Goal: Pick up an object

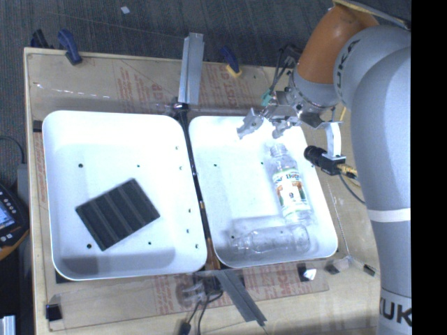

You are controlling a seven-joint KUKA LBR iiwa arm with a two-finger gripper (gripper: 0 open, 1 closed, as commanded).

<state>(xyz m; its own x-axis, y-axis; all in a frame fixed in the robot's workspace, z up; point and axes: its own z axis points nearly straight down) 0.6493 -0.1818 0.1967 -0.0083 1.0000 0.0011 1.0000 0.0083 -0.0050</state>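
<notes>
My gripper (265,126) hangs over the far edge of the right bin (223,187), its two fingers spread apart with nothing between them. Just below it a clear plastic bottle with an orange and white label (290,185) lies lengthwise along the bin's right side, cap toward the gripper. A second clear bottle without a label (272,239) lies crosswise along the bin's near wall. In the left bin (63,138) a dark ribbed rectangular slab (117,213) lies flat and turned at an angle.
A metal divider bar (190,68) stands behind the seam between the bins. Blue clamps (70,47) grip the bench's far edge. The grey arm (377,152) fills the right side. A black handset (8,215) sits at the left edge.
</notes>
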